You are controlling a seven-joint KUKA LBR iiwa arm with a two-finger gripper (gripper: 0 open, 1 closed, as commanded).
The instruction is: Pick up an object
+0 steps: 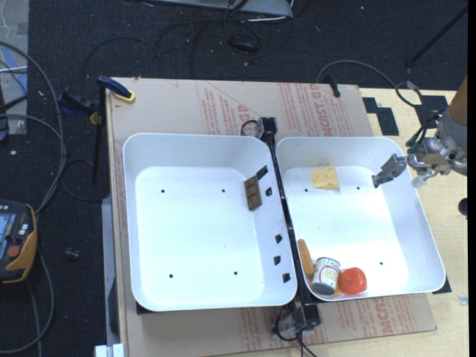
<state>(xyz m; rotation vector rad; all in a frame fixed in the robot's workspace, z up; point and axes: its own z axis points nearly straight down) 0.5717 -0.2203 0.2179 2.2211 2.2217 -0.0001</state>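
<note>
Your gripper (392, 169) sits over the upper right rim of the right bin (416, 207), reaching in from the right; whether its fingers are apart or together you cannot tell at this size, and nothing shows between them. Just to its left, near the bin's back wall, lies a pale yellow square sponge (324, 178), flat and apart from everything else; in the near left corner you have an orange carrot-like stick (305, 254), a small tin can (325, 274) on its side and a red tomato (353, 280), bunched close together against the wall. The middle of this bin's floor is open white; across the divider, the left bin (149, 199) holds a brown chocolate bar (253, 193) near its right wall.
</note>
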